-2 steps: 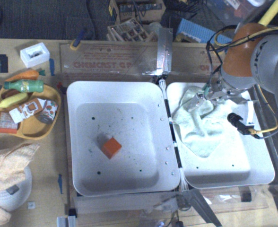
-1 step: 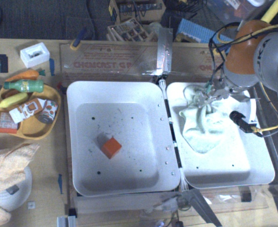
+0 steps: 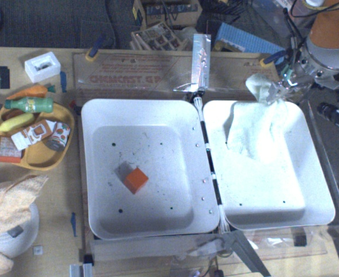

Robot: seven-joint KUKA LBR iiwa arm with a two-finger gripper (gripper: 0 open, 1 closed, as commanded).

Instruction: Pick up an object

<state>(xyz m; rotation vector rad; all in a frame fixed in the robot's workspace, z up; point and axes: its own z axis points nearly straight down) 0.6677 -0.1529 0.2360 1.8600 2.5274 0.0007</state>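
- arm enters at 2 o'clock, wrist over the far-right corner of the right bin
- gripper sits at the right bin's top rim, about 1 o'clock of that bin; a white cloth hangs from around it and drapes down into the bin
- grip state: cannot tell; white cloth on white bin, tip is blurred, so whether the cloth is clamped or just snagged is unclear
- cloth's top end looks lifted, lower part pooled on the bin floor, probably mid-lift, judgement only
- orange block lies in the left bin, near its centre toward 7 o'clock, well apart from the gripper, untouched
- yellow bowl of toy food at 9 o'clock on the bench, outside both bins, so not a pick target
- risk: cloth slips off if hold is shallow
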